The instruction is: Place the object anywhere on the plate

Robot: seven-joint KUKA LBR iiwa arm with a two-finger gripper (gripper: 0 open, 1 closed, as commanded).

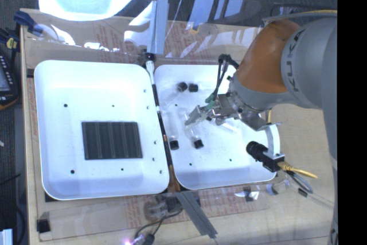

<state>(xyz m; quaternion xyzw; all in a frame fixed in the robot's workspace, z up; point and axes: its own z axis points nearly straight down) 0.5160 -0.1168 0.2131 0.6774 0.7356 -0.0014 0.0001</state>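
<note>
You have a dark grey rectangular plate (112, 140) lying flat in the left bin (51, 83), a little below that bin's middle and toward its right side. Lengthwise ribs or grooves run across its top, and its long side sits roughly parallel to the bin's lower edge. The objects you could move are several small black pieces in the right bin (229, 172): two (187, 88) close together near its upper left, one (174, 145) near its left wall, and one (198, 143) just right of that. They are too small for you to tell their shape.
</note>
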